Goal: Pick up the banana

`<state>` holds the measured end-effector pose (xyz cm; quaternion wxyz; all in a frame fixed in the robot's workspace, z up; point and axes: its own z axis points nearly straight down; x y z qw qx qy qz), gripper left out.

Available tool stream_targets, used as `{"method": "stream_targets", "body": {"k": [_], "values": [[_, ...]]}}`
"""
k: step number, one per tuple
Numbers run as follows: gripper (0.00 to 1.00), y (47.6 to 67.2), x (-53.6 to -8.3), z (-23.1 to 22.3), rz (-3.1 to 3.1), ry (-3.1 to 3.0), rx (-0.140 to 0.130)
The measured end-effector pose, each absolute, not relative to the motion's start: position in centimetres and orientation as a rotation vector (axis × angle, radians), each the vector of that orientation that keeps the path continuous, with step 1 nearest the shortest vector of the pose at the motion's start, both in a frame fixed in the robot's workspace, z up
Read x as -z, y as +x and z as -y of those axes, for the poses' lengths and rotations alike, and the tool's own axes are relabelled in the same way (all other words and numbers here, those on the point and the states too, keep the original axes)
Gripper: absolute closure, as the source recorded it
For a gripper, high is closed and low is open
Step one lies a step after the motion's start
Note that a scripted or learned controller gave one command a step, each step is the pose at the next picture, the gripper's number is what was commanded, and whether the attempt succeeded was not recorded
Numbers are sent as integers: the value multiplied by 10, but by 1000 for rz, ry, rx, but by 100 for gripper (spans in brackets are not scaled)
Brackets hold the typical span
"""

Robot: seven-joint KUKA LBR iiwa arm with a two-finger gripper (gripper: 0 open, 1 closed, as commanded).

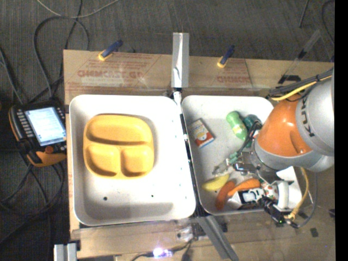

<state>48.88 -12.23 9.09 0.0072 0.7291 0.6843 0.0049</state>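
The banana (215,183) is small and yellow and lies near the front left of the right bin (191,145). An orange carrot-like piece (224,193) touches its front side. My gripper (237,164) reaches in from the right and hangs just behind and to the right of the banana, low over the bin floor. The grey arm and its orange band (283,130) hide the bin's right part. Nothing shows between the gripper and the banana.
Also in the right bin are a small red and white box (200,132), a green bottle (237,124) and a second orange piece (248,184). A yellow compartment tray (119,144) lies in the left bin (76,162). A teach pendant (39,126) sits off the bench's left.
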Motion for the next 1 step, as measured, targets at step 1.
{"method": "stream_targets", "body": {"k": [1], "values": [[100, 489, -100, 122, -2141, 2280, -16]]}}
